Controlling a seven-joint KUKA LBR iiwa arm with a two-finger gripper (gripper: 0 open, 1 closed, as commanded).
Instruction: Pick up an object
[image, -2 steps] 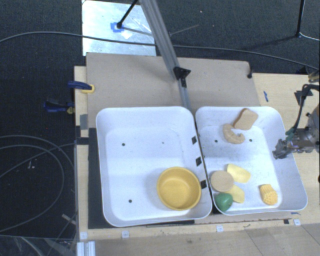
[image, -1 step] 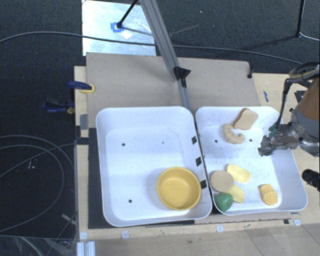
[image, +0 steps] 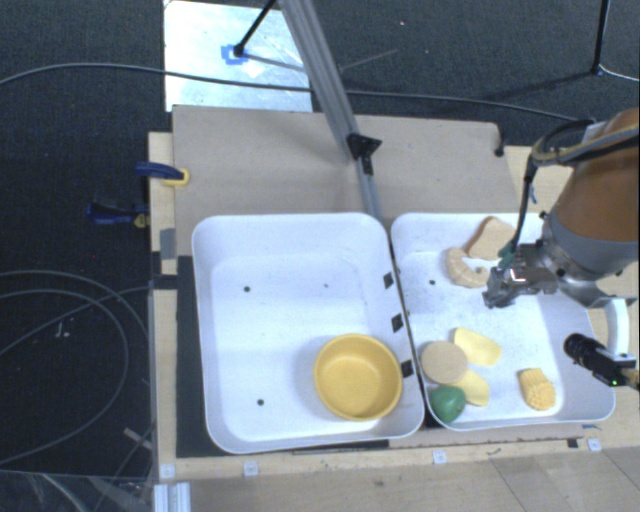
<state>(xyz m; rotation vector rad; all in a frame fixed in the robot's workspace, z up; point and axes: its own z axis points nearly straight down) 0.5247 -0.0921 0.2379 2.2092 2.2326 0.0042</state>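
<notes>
My gripper (image: 499, 293) hangs over the upper middle of the right bin (image: 580, 408), just right of a pale ring-shaped pastry (image: 464, 268). A tan bread slice (image: 490, 238) lies at the bin's back, above the gripper. Lower down lie a yellow chip-like piece (image: 477, 346), a round beige biscuit (image: 443, 361), another yellow piece (image: 474, 387), a green fruit (image: 448, 403) and a corn cob (image: 538, 388). Nothing shows between the fingers.
The left bin (image: 230, 300) holds a yellow bowl (image: 357, 376) near its front right corner. A grey camera pole (image: 335, 95) slants over the bench's back. Blue clamps (image: 150, 190) sit at the bench's left edge. Cables lie on the floor to the left.
</notes>
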